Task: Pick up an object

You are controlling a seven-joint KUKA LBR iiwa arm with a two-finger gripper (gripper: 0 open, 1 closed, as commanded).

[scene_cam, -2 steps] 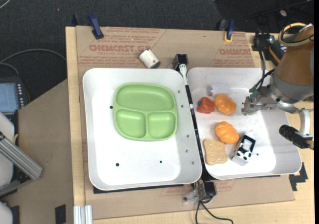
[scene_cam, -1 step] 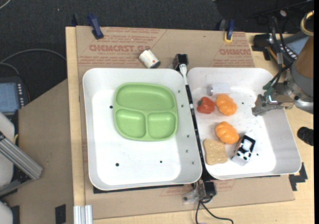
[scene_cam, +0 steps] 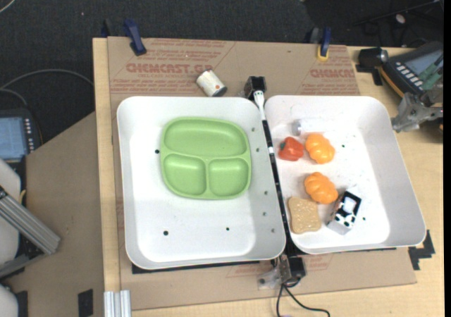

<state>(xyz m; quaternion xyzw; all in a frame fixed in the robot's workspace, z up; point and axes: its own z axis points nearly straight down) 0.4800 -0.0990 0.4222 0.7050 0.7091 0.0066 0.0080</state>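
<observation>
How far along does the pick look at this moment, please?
Nothing looks done yet. The toy foods, two orange pieces, a red one, a bread slice and a black-and-white block, all lie in the right bin. Nothing is in hand; the whole pick remains.

Two shallow white plastic bins, left bin (scene_cam: 141, 189) and right bin (scene_cam: 394, 168), smooth with a soft sheen. In the left one, a light green three-compartment plastic tray (scene_cam: 206, 158), smooth, semi-matt. Right bin: at 12 o'clock a glossy orange plastic toy pepper (scene_cam: 319, 148) with a glossy red plastic toy piece (scene_cam: 289, 148) beside it; a second orange plastic toy pepper (scene_cam: 320, 188) at centre, same shine. At 7 o'clock a tan toy bread slice (scene_cam: 304, 215), rough-looking, matt. At 6 o'clock a black-and-white patterned block (scene_cam: 344, 212), material unclear. Under both bins, a brown printed cardboard sheet (scene_cam: 169, 65), matt, on a pale wood-look bench (scene_cam: 430, 189). Blue plastic clamp (scene_cam: 133, 36) at the sheet's 11 o'clock edge.
</observation>
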